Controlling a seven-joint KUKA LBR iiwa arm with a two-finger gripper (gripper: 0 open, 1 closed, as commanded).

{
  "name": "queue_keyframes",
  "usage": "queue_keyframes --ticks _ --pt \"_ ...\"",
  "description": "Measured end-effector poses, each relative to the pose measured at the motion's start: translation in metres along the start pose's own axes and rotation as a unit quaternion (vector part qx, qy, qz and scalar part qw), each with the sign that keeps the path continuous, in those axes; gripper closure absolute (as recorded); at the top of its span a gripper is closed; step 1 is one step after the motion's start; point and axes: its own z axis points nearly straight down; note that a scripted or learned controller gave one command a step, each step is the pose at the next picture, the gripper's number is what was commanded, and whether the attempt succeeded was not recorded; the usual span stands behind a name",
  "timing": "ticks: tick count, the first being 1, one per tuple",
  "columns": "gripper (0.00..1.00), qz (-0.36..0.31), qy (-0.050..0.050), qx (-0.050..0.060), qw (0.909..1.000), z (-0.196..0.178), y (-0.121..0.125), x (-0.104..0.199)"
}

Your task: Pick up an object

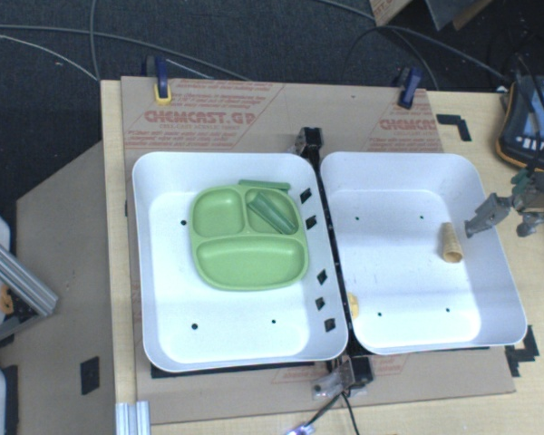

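A small tan cylinder [451,241], like a cork, lies in the right bin [408,329] near its right wall. My gripper [506,217] hovers at that bin's right rim, just right of and slightly above the cylinder, without touching it. Its two grey fingers stand apart with nothing between them. In the left bin [227,333] rests a green divided plate [247,263]. A green oblong piece [272,211] lies in the plate's upper right compartment.
A small yellow item [352,306] sits at the right bin's left wall near the divider. A flat green strip [266,186] pokes out behind the plate. Clamps [162,78] hold the board's far edge, and cables run over the dark floor beyond.
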Motion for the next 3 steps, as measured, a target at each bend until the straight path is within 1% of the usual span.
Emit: queue_keyframes --ticks 1,2,3 --pt "0.0 -0.002 -0.002 -0.006 1.0 -0.006 0.002 0.001" --pt "0.0 -0.002 -0.001 -0.004 1.0 0.036 0.0 0.004" --pt "0.0 -0.002 0.0 -0.002 1.0 0.099 -0.004 0.006"
